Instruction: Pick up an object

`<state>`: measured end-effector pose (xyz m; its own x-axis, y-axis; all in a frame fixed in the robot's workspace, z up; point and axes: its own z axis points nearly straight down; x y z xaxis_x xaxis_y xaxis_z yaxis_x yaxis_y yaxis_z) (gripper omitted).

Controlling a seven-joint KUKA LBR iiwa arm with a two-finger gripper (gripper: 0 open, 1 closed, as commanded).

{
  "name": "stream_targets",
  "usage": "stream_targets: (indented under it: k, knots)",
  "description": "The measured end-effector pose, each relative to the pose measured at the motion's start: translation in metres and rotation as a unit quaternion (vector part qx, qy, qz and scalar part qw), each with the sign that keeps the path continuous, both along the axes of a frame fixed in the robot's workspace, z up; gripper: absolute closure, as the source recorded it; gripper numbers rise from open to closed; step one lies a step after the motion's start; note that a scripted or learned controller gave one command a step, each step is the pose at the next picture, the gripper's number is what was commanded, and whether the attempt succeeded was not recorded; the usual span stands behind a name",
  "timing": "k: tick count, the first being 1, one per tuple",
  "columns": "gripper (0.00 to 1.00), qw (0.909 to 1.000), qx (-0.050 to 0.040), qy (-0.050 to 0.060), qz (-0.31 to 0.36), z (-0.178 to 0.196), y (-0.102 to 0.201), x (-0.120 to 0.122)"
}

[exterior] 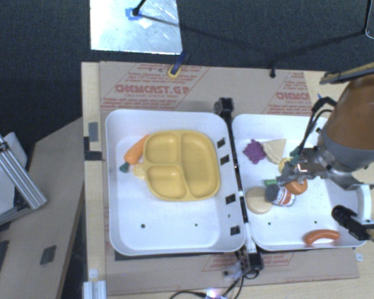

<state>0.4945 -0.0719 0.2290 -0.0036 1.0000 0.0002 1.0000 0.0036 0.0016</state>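
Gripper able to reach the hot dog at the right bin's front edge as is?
Probably yes. The hot dog lies alone on bare bin floor, nothing on top, and the gripper hovers just behind it over the can.

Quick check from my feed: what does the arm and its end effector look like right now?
The arm is bulky and rounded, orange-brown on top with a grey band below. A thin dark cable loops down its side. The end effector is small, metallic grey with dark parts; finer detail is blurred.

— What sort of place is this looking like?
— A robotics lab: white bins [168,245] are sitting on a protective-papered counter [149,83], cables are trailing over dark carpet [37,48], and aluminium framing [12,167] is standing alongside.
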Motion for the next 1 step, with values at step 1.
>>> stream_targets:
  k: [1]
  knots:
    - [1.00,1.0000,-0.0005,0.001,-0.002,-0.0114,-0.0131,0.0029]
